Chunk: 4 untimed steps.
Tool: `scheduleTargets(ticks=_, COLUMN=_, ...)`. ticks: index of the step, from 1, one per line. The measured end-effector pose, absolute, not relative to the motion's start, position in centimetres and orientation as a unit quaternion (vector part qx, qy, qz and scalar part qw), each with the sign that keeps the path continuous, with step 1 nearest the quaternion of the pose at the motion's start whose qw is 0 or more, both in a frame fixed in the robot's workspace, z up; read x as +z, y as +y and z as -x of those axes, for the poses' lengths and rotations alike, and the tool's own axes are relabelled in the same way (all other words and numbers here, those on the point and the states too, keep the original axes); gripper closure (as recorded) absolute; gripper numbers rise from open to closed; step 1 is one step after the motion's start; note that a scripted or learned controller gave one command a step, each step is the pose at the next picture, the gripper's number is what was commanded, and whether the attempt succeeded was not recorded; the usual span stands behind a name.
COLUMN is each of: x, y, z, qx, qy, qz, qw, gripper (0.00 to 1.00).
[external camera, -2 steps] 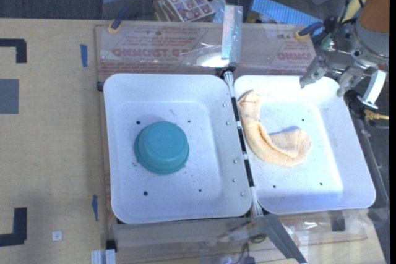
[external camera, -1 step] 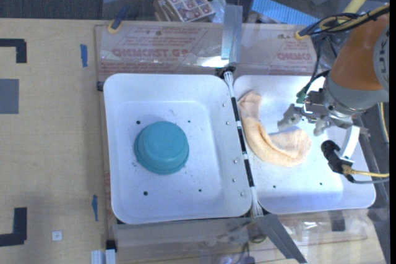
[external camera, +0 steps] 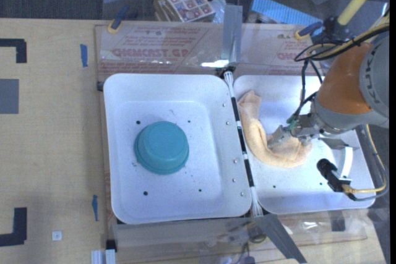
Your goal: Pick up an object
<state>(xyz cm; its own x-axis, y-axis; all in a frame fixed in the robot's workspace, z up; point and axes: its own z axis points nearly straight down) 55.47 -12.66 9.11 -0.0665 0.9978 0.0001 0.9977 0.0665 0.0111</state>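
A tan, banana-shaped soft object (external camera: 263, 139) lies curved in the right bin (external camera: 291, 191), along its left side. My gripper (external camera: 291, 135) is low over the object's right end, touching or just above it. The arm's orange band and grey wrist hide much of the fingers. A teal upside-down bowl (external camera: 162, 146) sits in the middle of the left bin (external camera: 124, 96).
Black cables loop over the right bin's far right side, and a black part (external camera: 330, 174) of the arm hangs near its front right. Clear plastic shields stand behind both bins. Boxes and clutter lie beyond the bench.
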Motion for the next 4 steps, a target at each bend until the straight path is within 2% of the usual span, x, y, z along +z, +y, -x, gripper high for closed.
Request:
scheduleTargets(ticks=1, x=10.2, y=-12.8, z=-55.6, qx=0.0065, qy=0.729, qz=-0.685, qw=0.006, gripper=1.0)
scheduleTargets(ticks=2, x=18.5, y=-5.7, z=-62.2, qx=0.0002, qy=0.802, qz=-0.598, qw=0.001, gripper=1.0)
scheduleTargets(ticks=3, x=19.6, y=-5.7, z=-62.3, qx=0.0007, qy=0.802, qz=-0.598, qw=0.003, gripper=1.0)
scheduleTargets(ticks=4, x=18.5, y=-7.0, z=-62.0, qx=-0.0002, qy=0.852, qz=-0.524, qw=0.0, gripper=1.0)
